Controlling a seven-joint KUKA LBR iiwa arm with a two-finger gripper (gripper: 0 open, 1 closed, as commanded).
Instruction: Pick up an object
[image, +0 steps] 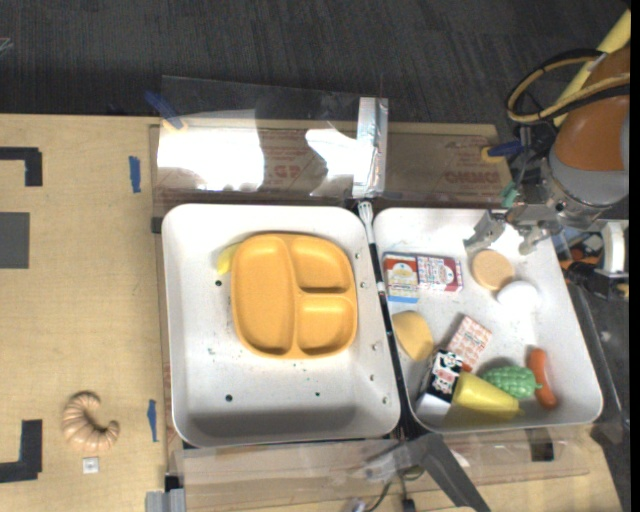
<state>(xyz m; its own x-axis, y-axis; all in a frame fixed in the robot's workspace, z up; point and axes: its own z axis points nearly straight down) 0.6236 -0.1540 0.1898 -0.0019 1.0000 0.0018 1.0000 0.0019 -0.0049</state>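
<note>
Claw (512, 228): seen spread apart over the upper rim of the right bin (575, 330), nothing gripped between its two prongs.
Round tan disc (491, 269): found just below the claw, beside a white ball (518, 296).
Other bin contents: a red-and-white packet (421, 273), a yellow lump (412, 334), a carrot (541, 376), a green knobbly piece (510, 381).
Left bin (190, 300): occupied by an orange divided tray (294, 293).
Surface: a light wooden bench (75, 300), on which a croissant (90, 420) is laid.
Room: dark carpet (300, 40) is seen beyond the bench.
</note>
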